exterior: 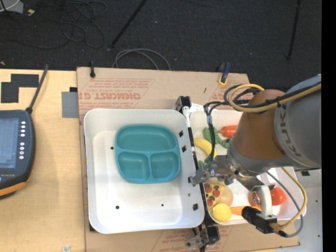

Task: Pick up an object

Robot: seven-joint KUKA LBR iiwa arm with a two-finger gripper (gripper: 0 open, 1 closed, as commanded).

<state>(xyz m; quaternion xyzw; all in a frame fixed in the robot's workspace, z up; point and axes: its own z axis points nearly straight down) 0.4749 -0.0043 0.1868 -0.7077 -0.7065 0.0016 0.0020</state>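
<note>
Two bins: left bin (100,140) is holding a teal divided tray (148,154). Right bin (294,182) is holding a lemon (222,212), banana (203,146) and other toy food. Gripper (202,173) is hovering at the divider, above that pile; grip state unclear.

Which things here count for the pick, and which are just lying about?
For the job: right bin with its toy food: yellow lemon, red piece, banana; the gripper above them.

Lying about: teal divided tray in left bin, handheld pendant, blue clamp.
</note>
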